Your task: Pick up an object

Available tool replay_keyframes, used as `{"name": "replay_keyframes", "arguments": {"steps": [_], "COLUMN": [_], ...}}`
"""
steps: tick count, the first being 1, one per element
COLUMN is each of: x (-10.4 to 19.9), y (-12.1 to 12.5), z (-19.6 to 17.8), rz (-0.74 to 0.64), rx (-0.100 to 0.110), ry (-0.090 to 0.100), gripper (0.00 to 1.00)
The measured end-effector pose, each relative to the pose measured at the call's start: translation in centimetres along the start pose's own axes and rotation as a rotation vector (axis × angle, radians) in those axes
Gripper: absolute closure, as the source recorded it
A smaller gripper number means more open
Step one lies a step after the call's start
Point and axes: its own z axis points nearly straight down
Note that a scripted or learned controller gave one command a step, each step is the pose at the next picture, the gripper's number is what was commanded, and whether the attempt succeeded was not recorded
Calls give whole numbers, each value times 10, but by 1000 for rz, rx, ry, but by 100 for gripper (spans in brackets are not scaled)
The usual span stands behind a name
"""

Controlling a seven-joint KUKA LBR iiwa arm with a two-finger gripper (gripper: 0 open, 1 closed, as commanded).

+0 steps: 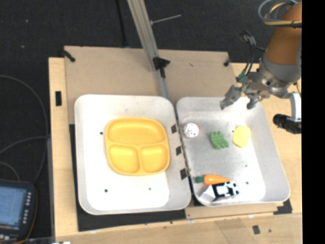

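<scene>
overhead view of the bench with two white bins. the gripper hangs over the upper right part of the right bin, its two fingers spread apart with nothing between them. below it lie a yellow piece and, just left of that, a green block; a white ball sits near the bin's left wall. a carrot and a black-and-white item rest at the lower edge. the left bin holds a yellow divided tray.
</scene>
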Motion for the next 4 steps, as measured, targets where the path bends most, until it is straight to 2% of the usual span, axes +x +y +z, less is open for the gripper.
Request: {"name": "replay_keyframes", "arguments": {"steps": [1,2,4], "x": [0,-7,-4], "y": [0,8,2], "z": [0,50,145], "rz": [-1,3,6], "rx": [0,5,6], "ry": [-1,-1,0], "gripper": [0,0,0]}}
